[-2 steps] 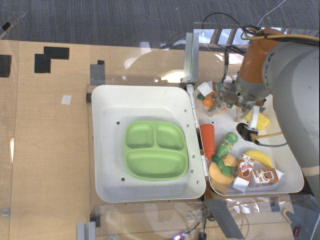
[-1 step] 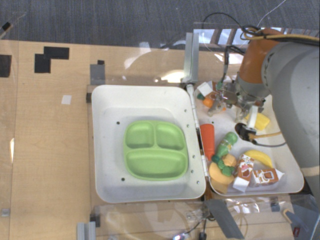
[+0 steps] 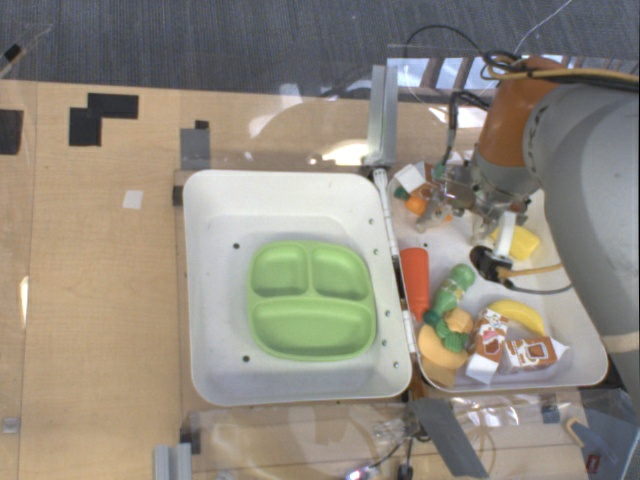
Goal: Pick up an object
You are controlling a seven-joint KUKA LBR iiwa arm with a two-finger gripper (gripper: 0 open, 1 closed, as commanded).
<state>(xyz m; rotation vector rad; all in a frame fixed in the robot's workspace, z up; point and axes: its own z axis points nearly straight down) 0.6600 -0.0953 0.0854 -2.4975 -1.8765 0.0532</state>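
Left bin is sitting on the desk and carrying a green divided plate. Right bin is holding an orange cylinder, green bottle, banana and small carton. Gripper is hanging over that bin's far end; whether it is wide, narrow or holding anything cannot be determined.

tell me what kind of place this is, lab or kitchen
Most likely a robotics lab bench set up for pick-and-place tests, not a kitchen. A grey and orange robot arm reaches over two white bins; one holds a green divided plate, the other jumbled toy food such as a banana.
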